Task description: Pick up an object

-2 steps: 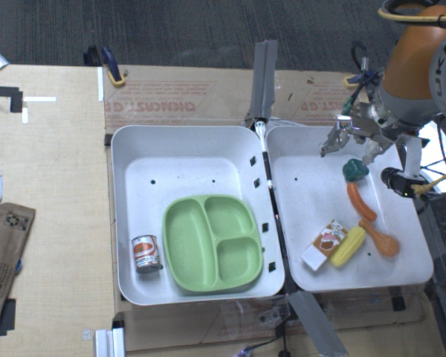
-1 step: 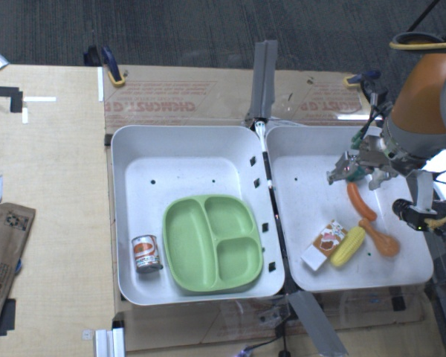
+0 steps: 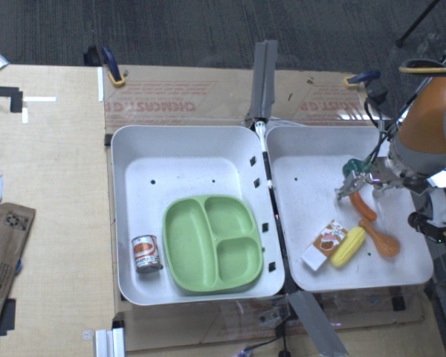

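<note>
Nearest the camera: front lip of the left bin [image 3: 201, 297], with the green divided plate [image 3: 212, 242] lying just behind it.
Left bin contents: that plate, three compartments, flat on the floor toward the front; a small can [image 3: 146, 254] with a red-and-white label stands just beside the plate's left edge, near the front-left corner.
Right bin contents: right bin [image 3: 312, 162] holds a small white-and-red carton [image 3: 325, 244] near the front, a yellow corn cob [image 3: 348, 245] touching its right side, an orange wooden-spoon-like piece [image 3: 379, 239] running off to the right, and an orange carrot-shaped piece [image 3: 363, 204] a little farther back.
Arm: reaches in from the right, orange band above the wrist, with the gripper [image 3: 354, 186] low over the right bin's middle-right.
Jaws: too small and cluttered to read; I cannot tell whether they stand wide or narrow, and nothing shows plainly between them.
Task's thing: likeliest target, to my eye, is the carrot-shaped piece, lying just under and in front of the gripper tip.
Step in hand: looks like the descent toward a grasp.
Doing it well: I'd want the fingers straddling the carrot across its narrow width, not along its length, and centred on its body, since a rounded piece may roll out of a pinch at the end.
Risk: the spoon and corn lie near, so a skewed approach could nudge them instead.
</note>
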